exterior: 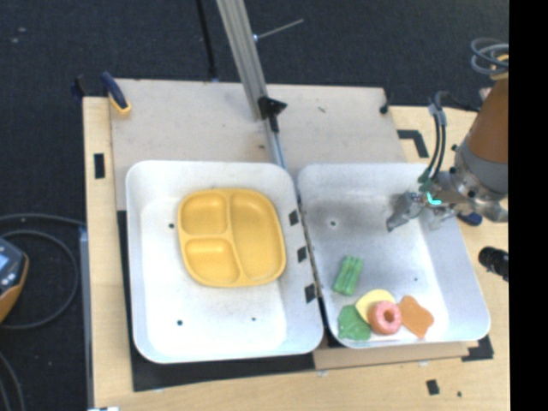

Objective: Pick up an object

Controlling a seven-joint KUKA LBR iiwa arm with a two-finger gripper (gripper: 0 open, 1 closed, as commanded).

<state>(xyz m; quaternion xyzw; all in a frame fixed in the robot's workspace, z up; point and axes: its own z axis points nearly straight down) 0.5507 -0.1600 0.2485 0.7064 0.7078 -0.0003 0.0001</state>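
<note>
small toys sit clustered in the near part of the right bin [445, 264]: a ribbed green block [348, 275] lying alone a little toward the bin's middle, then at the near edge a green lump [351, 324], a yellow piece [374, 301] behind a pink ring [386, 318], and an orange piece [417, 315] on the right, these four touching or nearly so. none of them is lifted. the gripper [409, 209] hangs over the far half of the same bin, well apart from the cluster, nothing visible between its fingers; whether they are spread or pressed together, cannot tell, too small and blurred. the arm's orange band [491, 131] shows at the right edge. the left bin [154, 195] holds a yellow three-compartment plate [231, 235], lying flat. a metal pole [240, 41] rises at the far side between the bins. black cables [34, 255] lie on the floor at left.
</note>
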